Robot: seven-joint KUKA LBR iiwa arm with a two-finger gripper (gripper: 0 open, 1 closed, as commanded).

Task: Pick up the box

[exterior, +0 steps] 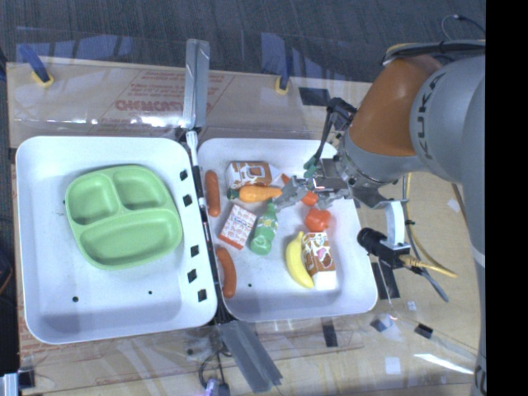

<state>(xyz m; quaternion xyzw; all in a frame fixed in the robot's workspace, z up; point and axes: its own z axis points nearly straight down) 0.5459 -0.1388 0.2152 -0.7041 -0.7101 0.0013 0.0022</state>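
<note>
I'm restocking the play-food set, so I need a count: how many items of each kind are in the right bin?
Boxes: 3
Sausages: 2
Carrot: 1
Green bottle: 1
Banana: 1
Red tomato-like piece: 1
Total: 9

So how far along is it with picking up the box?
Early stage. Done: the arm has reached over the right bin, with the gripper low among the items near the carrot. In hand: nothing visible between its fingers. Left: the grasp and lift. The boxes, the tall carton beside the banana, the small box at the back and the flat pack, all lie in the bin.
</note>
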